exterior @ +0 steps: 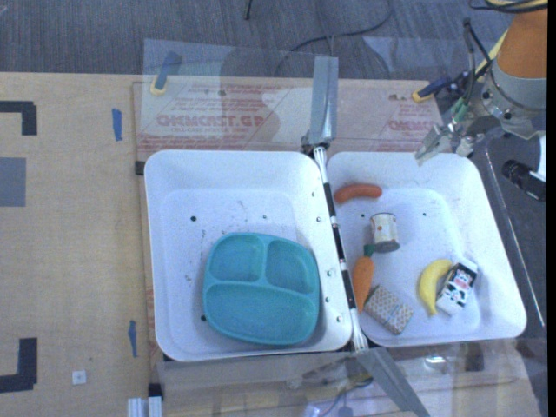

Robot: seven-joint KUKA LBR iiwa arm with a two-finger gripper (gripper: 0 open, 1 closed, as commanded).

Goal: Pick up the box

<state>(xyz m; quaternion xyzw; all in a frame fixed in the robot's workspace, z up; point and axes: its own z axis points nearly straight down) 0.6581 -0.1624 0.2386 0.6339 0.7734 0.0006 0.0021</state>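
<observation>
A small tan box [388, 308] with a speckled pattern lies flat near the front of the right bin [499, 233], between the carrot [363, 277] and the banana [430, 285]. My gripper [446, 145] hangs over the bin's far right corner, well away from the box. Its fingers are spread open and nothing is between them.
The right bin also holds a sausage [358, 192], a small can [383, 231] and a white-and-black carton [457, 287] beside the banana. In the left bin [174, 189] lies a teal divided plate [261, 289]. A metal divider [323, 102] stands behind the bins.
</observation>
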